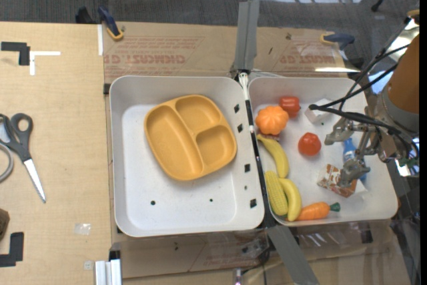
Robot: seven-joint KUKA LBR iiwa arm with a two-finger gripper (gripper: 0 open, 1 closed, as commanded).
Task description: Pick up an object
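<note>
Hand (349, 175) (grip unclear) sits on brown packet (331, 179) in right bin (373, 210).

red mirrored print on cardboard sheet (167, 50), illegible

Right bin (380, 210) crowded; left bin's (127, 163) front prob. open.

Orange-banded arm (404, 87), black cables, metallic end effector (351, 173)
</note>
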